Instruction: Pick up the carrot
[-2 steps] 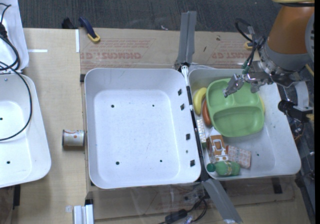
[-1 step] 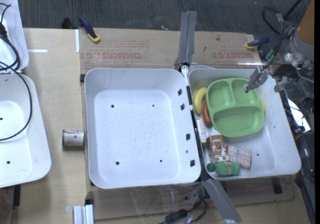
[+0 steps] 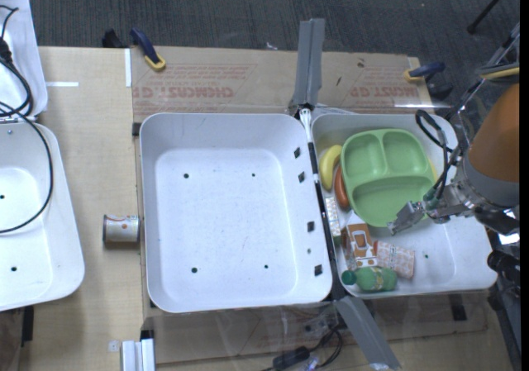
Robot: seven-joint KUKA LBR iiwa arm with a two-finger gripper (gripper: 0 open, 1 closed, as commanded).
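Note:
The carrot [image 3: 340, 188] is an orange-red sliver in the right bin [image 3: 463, 274], wedged between a yellow banana [image 3: 330, 166] and the left rim of a green divided plate [image 3: 387, 175]. The plate hides much of it. My gripper [image 3: 407, 218] hangs low over the bin at the plate's front right edge, about a plate's width to the right of the carrot. Nothing shows in its grasp. The arm's orange band [image 3: 502, 140] rises at the right edge.
In front of the plate lie an orange snack box [image 3: 360, 245], a pale packet [image 3: 396, 259] and a green bottle [image 3: 371, 279]. The left bin [image 3: 157, 196] adjoins across a hinged wall. A small can [image 3: 121, 229] sits on the bench to its left.

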